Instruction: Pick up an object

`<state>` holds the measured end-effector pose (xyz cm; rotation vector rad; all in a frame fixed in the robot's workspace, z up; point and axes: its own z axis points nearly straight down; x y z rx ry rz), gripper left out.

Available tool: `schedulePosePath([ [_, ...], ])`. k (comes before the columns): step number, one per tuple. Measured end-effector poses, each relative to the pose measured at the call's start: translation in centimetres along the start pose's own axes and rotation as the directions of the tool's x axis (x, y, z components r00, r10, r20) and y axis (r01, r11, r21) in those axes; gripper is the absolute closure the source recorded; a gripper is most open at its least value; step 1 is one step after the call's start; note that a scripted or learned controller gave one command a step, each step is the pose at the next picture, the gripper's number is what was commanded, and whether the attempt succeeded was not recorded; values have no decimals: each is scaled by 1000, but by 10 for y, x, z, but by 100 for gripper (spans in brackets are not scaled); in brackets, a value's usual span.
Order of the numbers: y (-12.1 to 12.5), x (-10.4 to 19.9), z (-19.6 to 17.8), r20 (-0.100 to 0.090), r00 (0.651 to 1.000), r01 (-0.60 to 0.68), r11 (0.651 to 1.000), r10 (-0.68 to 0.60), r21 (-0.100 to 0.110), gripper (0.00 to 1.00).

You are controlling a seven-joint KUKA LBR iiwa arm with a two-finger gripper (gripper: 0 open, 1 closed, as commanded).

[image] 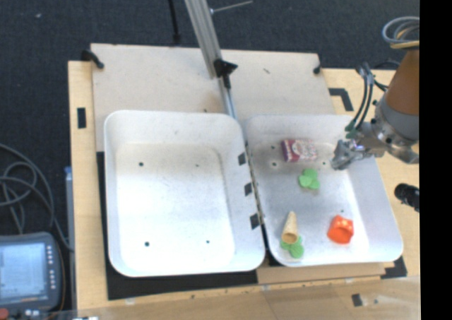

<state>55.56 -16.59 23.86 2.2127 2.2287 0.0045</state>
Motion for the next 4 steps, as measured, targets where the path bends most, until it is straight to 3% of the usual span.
schedulePosePath([
  [2,-23,120,-6,0,1000,0,1000,0,2,100],
  [4,-30,231,10,-1,1000,1,1000,-1,4,100],
])
